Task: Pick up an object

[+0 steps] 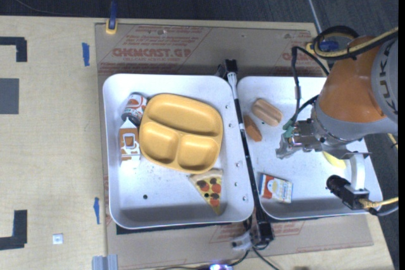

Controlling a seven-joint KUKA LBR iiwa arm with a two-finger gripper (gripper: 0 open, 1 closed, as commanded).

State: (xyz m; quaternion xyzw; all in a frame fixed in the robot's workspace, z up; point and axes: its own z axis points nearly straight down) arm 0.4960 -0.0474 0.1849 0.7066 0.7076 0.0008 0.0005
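My gripper (286, 147) hangs over the middle of the right bin (316, 207), reaching in from the right; nothing shows between its fingers. Up and to its left lie a tan bread roll (266, 111) and a small orange sausage (252, 130). Below the gripper, a small white and orange carton (276, 188) lies near the bin's front wall. A yellow piece (335, 160) peeks out from under the arm at the right.
The left bin (126, 212) holds a large yellow divided tray (180, 132), a tin can (133, 109), a small box (128, 143) and a pizza slice (209, 187). A black rail (240, 136) separates the two bins. Cables run near the arm at the right.
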